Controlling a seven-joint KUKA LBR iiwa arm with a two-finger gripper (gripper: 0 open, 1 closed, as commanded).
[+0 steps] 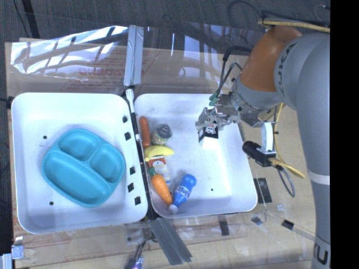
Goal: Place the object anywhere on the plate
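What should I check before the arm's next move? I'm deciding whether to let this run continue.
1. Plate sits flat in the left bin with its compartments bare: ok.
2. Toys lie in the right bin, bunched along its left wall: banana, carrot, blue bottle: ok.
3. End effector is over the toys: not ok, it hangs over bare floor to their right.
4. End effector carries a toy: cannot tell.
5. Toys are spaced for a clean pick: not ok, they touch and overlap.
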